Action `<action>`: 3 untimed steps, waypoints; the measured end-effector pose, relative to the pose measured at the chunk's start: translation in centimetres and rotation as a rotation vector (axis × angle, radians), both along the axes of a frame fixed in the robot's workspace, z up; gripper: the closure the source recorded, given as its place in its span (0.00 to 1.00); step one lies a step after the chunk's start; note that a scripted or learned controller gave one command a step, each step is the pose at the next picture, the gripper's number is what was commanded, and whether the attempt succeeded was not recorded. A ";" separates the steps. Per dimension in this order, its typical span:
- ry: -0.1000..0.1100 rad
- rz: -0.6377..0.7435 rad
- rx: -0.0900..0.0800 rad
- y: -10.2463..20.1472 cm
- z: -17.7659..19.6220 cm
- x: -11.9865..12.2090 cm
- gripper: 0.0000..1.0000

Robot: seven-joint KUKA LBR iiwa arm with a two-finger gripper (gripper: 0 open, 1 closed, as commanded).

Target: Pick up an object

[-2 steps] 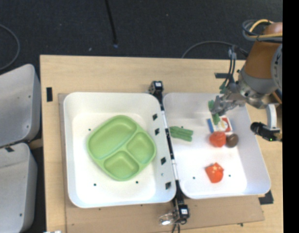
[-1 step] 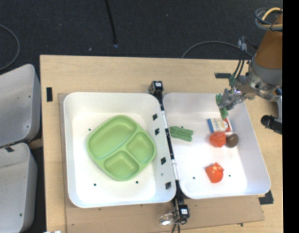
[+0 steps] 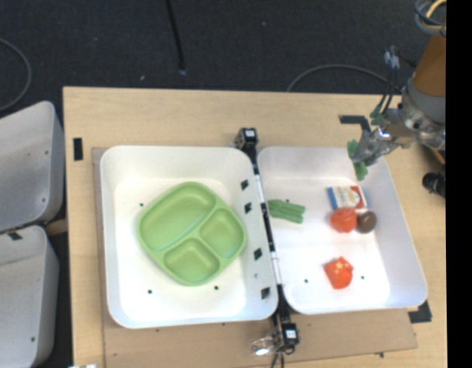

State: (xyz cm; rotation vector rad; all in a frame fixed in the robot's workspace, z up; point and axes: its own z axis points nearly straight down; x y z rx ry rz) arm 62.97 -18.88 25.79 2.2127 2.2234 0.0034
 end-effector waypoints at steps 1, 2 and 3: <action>0.005 0.000 0.001 4.5 -1.0 -0.4 1.00; 0.004 0.001 0.002 8.9 -0.4 -1.0 1.00; 0.004 0.002 0.003 14.7 0.2 -1.7 1.00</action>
